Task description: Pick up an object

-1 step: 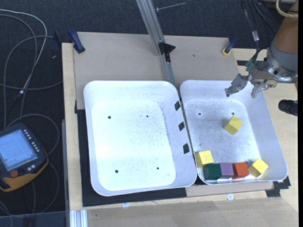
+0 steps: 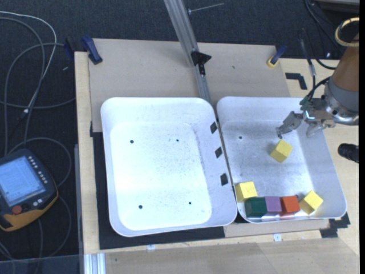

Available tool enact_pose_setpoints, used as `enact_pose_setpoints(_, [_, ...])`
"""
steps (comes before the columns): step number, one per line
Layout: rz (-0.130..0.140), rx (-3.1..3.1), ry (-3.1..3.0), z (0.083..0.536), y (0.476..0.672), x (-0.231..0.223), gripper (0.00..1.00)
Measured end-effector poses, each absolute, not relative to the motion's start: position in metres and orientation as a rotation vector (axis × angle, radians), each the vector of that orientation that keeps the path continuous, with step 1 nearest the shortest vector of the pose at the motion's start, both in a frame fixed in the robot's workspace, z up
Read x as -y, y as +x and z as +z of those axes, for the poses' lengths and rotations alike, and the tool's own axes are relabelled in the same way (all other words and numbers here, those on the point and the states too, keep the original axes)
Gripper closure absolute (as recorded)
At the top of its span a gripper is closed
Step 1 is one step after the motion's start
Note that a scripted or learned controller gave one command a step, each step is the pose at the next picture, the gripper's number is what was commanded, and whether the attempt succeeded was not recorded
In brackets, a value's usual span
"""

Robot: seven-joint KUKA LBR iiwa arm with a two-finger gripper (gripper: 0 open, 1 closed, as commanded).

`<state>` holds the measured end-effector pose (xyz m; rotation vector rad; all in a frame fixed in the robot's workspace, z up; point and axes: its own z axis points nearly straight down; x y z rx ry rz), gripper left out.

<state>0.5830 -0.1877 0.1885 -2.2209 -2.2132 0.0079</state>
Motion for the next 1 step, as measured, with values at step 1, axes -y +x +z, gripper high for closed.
enact_pose_setpoints(1, [0.0, 2.224, -2.213, 0.1848, 0.5973, 0.1481, 0.0])
